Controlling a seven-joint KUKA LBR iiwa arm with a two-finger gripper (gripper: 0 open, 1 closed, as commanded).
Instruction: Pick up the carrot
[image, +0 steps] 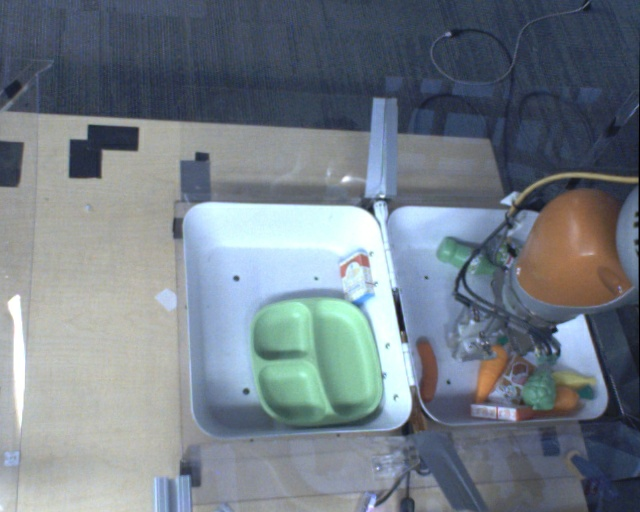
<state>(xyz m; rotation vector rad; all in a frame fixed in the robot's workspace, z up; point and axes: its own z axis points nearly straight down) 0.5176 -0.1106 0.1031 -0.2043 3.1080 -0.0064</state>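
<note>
Arm reaching in from right, hanging low over right bin. Gripper sits just above carrot, maybe touching its top end, hard to say. Fingers lost in cables and clutter, honestly can't tell if released or clenched. Carrot lies tilted near bin's front edge, next to broccoli and banana. Sausage along bin's left wall. Left bin has green divided plate plus small carton near its right wall.

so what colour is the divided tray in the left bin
Light green. The divided tray shows best in the camera view, lying in the left bin.
</note>
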